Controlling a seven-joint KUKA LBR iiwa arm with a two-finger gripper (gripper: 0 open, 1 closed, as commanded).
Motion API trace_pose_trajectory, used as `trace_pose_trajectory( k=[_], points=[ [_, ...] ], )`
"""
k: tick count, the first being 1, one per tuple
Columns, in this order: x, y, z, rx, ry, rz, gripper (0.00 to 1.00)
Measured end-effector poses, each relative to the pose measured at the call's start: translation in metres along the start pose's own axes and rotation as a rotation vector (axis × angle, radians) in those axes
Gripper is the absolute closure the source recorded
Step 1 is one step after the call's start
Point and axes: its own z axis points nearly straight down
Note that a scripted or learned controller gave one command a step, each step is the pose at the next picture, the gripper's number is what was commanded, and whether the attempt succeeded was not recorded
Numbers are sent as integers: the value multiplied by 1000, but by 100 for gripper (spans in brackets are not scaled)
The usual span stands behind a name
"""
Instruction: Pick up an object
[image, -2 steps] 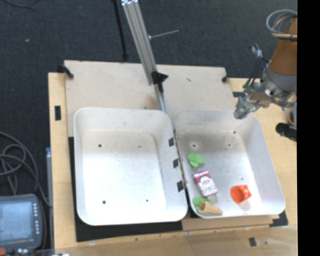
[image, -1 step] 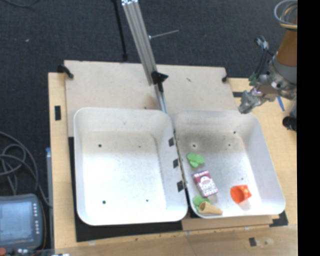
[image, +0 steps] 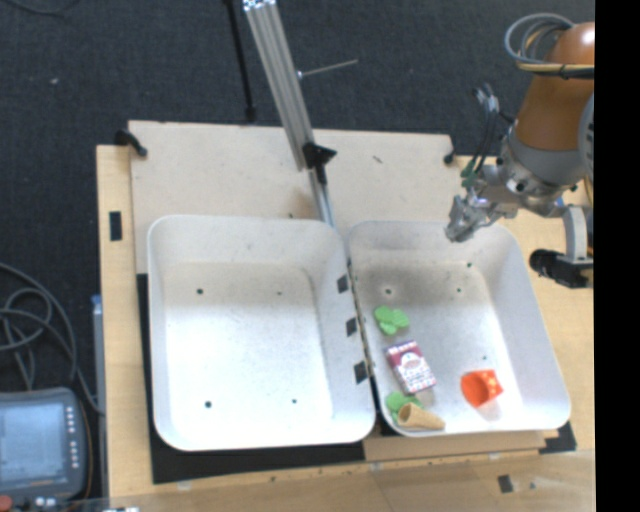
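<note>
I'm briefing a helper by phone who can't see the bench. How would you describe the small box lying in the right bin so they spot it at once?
Start at the right bin, the one the gripper hangs over. Near its front left, the small box lies flat between the green piece behind it and the cone in front. It is the only rectangular item, dark red and white, unlike the orange cup on its right.

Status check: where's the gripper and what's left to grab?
Gripper over right bin's far rim, nothing seen held. Green piece, small carton, orange cup, cone lie near front. Nothing blocking.
</note>
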Motion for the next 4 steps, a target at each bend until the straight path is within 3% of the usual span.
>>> trace_pose_trajectory(
  k=[1,3,4],
  points=[
    [46,-25,-8,0,2,-1,100],
    [147,-71,17,1,1,-1,100],
    [194,-95,6,1,3,-3,100]
  ],
)
